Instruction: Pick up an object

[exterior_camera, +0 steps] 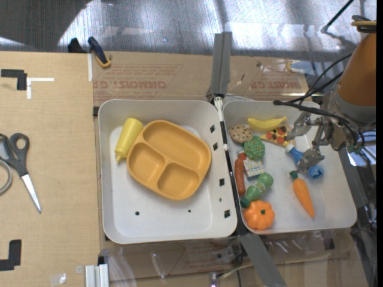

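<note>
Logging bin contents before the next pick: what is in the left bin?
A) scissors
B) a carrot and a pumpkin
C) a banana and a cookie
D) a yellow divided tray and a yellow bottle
D: the yellow divided tray lies in the left bin with the yellow bottle against its left edge.

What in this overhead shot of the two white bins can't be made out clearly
- Gripper: its fingers blur into cables and metal, so their state is unclear.
- Small blue object under the gripper: partly covered, identity unclear.
- Yellow plastic bottle: its lower edge hides behind the orange divided tray.
- Small printed box: label too small to read.
</note>
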Robot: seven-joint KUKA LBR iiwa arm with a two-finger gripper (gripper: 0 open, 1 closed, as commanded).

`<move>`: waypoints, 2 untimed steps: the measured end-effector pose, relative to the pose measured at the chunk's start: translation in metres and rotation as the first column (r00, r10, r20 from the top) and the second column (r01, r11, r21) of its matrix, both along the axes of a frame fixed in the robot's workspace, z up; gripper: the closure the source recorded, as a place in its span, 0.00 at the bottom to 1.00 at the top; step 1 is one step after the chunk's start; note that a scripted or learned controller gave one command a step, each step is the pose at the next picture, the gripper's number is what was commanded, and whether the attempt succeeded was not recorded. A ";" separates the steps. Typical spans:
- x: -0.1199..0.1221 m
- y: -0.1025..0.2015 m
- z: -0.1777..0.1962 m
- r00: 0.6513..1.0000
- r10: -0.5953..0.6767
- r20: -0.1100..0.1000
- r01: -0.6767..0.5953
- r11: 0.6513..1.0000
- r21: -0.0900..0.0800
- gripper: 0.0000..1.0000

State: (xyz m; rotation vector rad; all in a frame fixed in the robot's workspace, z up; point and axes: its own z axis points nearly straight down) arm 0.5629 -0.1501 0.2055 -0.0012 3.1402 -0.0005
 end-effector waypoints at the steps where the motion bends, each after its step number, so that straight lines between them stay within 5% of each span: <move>1: -0.022 -0.038 -0.114 0.997 0.073 0.001 -0.073 0.997 0.000 0.00; 2: -0.020 -0.036 -0.105 0.997 0.078 0.004 -0.078 0.997 -0.001 1.00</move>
